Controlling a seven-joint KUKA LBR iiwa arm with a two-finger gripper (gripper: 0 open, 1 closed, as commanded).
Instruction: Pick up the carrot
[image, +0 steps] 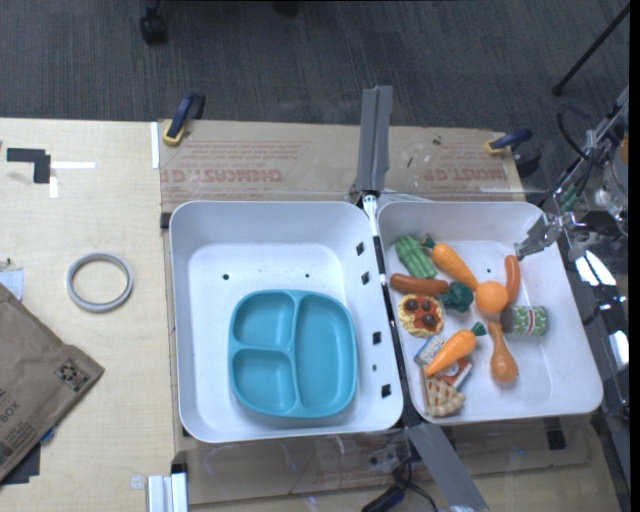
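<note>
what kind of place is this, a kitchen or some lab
Most likely a robotics lab bench, not a kitchen: two white bins clamped onto cardboard, toy food such as a plastic carrot in the right one, and a robot gripper reaching in from the right. A tape roll lies nearby.

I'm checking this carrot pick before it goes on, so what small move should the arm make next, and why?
Probably move the gripper left and down into the right bin, toward the upper carrot. The gripper sits at the bin's upper right edge, apart from the toys, with nothing between its fingers. That carrot lies nearest, beside the green vegetable; a second carrot lies lower.
</note>
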